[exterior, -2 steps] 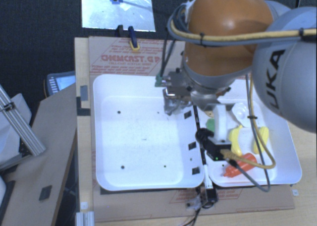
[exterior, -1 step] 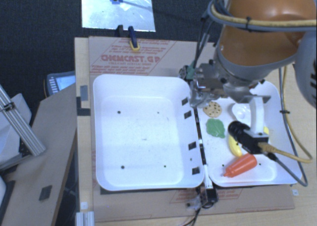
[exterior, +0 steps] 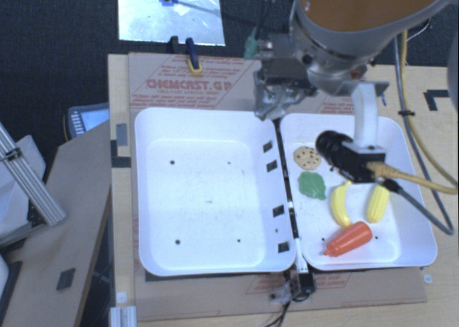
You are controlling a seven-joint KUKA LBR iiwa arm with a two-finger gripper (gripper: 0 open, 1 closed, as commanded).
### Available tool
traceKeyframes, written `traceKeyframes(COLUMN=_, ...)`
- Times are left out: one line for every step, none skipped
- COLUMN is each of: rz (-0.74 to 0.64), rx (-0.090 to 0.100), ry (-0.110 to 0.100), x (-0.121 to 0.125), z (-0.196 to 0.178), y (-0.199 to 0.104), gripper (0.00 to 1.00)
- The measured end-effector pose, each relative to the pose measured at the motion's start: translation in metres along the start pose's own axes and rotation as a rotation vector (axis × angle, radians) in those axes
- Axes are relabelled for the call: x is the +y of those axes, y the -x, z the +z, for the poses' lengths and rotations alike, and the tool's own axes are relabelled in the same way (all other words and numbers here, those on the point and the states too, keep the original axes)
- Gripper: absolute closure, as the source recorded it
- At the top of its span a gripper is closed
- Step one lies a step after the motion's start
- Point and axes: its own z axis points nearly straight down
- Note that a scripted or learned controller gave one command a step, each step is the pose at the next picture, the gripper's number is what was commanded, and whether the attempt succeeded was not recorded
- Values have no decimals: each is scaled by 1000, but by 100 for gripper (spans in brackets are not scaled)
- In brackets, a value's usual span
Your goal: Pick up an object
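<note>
The right bin [exterior: 414,241] holds a tan cookie [exterior: 306,157], a green leaf-shaped piece [exterior: 312,186], a yellow banana [exterior: 339,204], a yellow corn cob [exterior: 377,204] and an orange carrot [exterior: 349,239]. My gripper [exterior: 275,105] hangs over the back end of the divider between the two bins, up and to the left of the cookie. It is apart from all the objects, and nothing shows held in it. A black cylinder [exterior: 343,153] on a white bracket, part of the arm, juts over the right bin beside the cookie.
The left bin [exterior: 197,196] lies beside the right one, with black clips [exterior: 276,189] along the divider. The arm's grey and orange body [exterior: 358,10] covers the back right. A yellow cable [exterior: 416,178] runs over the right bin's rim. Cardboard [exterior: 186,85] lies under the bins.
</note>
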Motion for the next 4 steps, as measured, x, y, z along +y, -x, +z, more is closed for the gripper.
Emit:
traceKeyframes(rz=7, rx=-5, ry=-5, x=94, z=-12, y=-29, gripper=100)
traceKeyframes(rz=4, rx=-11, ry=-28, x=62, z=136, y=-55, gripper=100)
traceKeyframes(rz=4, rx=-1, ry=-3, x=51, z=33, y=-54, gripper=100)
traceKeyframes(rz=9, rx=-3, ry=-5, x=86, z=-25, y=-54, gripper=100)
